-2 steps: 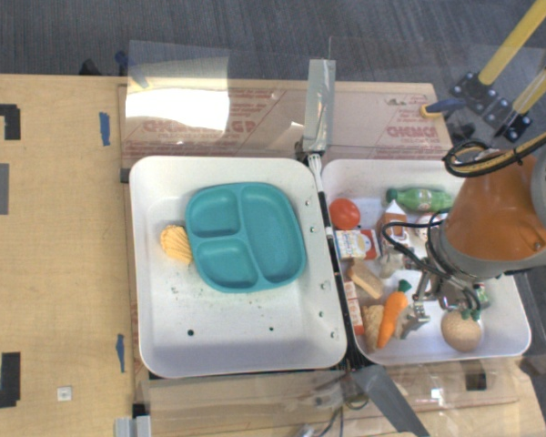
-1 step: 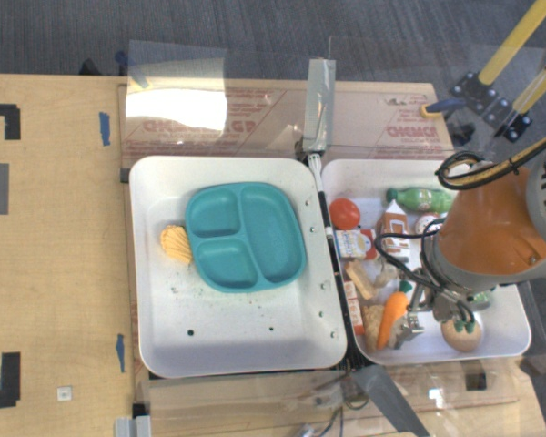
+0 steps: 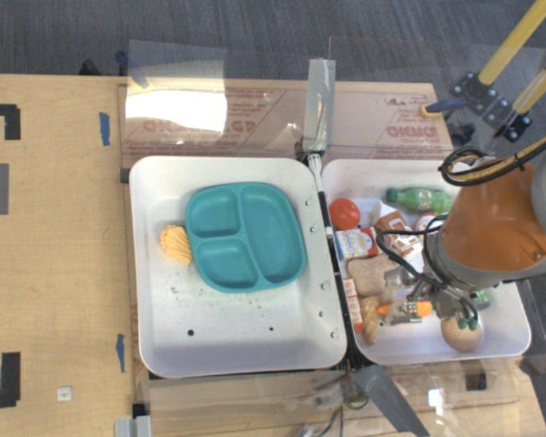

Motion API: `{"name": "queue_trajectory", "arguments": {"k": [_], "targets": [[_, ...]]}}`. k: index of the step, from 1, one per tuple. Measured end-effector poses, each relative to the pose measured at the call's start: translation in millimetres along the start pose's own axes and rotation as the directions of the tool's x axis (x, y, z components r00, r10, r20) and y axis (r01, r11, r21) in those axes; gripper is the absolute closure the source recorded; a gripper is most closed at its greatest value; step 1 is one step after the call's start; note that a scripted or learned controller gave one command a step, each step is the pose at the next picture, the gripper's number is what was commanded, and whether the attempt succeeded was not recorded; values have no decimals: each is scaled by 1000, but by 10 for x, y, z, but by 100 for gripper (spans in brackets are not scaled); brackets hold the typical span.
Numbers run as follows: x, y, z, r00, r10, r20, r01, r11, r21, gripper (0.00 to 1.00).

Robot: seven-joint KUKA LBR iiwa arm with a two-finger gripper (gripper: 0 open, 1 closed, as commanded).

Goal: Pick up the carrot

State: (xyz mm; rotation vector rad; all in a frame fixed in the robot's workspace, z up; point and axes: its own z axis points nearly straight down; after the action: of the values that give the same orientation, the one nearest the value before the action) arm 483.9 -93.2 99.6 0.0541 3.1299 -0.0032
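The carrot [image 3: 419,309] is a small orange piece lying in the right bin [image 3: 505,346], near its front middle. The gripper [image 3: 413,297] hangs low directly over it, under the arm's orange band [image 3: 491,226], with dark cables around the wrist. The gripper's body hides part of the carrot, and whether the two touch is unclear.
Crowded round the carrot are a brown bread slice [image 3: 369,276], a tan round item [image 3: 461,333], a yellowish piece [image 3: 371,320], a red tomato [image 3: 345,212], a green bottle [image 3: 419,198] and a white packet [image 3: 355,242]. The left bin [image 3: 218,358] holds a teal divided plate [image 3: 246,235] and a yellow shell-shaped item [image 3: 175,242].
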Motion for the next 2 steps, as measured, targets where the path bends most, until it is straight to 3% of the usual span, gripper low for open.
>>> {"name": "queue_trajectory", "arguments": {"k": [1,2], "targets": [[20,675,-961,991,137,2,-137,991,-5,100],[38,651,-927,990,141,-6,-141,990,-2,0]]}}
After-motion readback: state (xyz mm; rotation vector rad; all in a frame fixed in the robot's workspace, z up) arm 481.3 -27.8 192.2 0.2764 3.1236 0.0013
